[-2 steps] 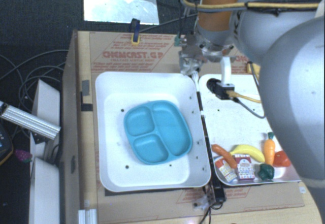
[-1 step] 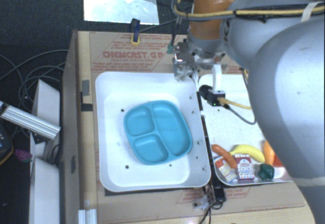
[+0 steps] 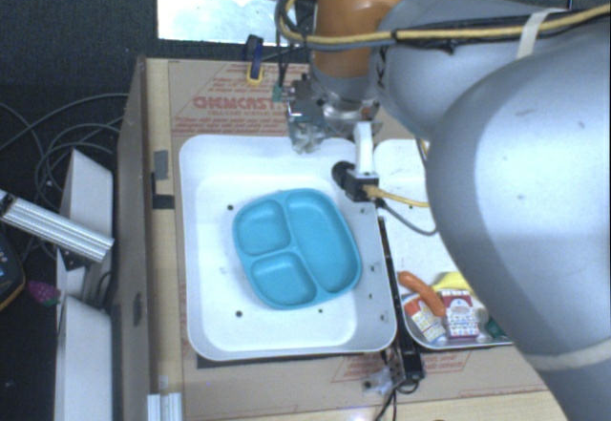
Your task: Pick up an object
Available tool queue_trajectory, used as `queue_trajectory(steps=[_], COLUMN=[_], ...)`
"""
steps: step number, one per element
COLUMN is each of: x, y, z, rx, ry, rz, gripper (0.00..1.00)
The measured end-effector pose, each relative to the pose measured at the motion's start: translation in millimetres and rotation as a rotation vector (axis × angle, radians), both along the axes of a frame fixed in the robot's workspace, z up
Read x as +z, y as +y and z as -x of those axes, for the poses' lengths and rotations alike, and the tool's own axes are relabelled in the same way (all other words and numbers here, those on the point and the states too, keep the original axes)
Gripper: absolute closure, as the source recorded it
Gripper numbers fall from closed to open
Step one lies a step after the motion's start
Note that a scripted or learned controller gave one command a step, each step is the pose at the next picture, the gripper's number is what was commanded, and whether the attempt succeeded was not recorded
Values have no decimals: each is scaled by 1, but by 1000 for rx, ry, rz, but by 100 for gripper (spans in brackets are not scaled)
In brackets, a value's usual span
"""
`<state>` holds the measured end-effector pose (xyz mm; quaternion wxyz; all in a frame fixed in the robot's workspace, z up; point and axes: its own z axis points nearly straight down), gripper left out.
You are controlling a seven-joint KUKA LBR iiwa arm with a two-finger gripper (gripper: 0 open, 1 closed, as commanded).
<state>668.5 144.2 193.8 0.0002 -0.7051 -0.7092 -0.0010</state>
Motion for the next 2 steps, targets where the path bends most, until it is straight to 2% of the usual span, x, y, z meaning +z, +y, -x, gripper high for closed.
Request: queue_trajectory(steps=[1, 2], x=[23, 23], y=[52, 52], z=[0, 0], rx=[0, 0], ry=[-1, -1], rz=[0, 1], gripper=[100, 0])
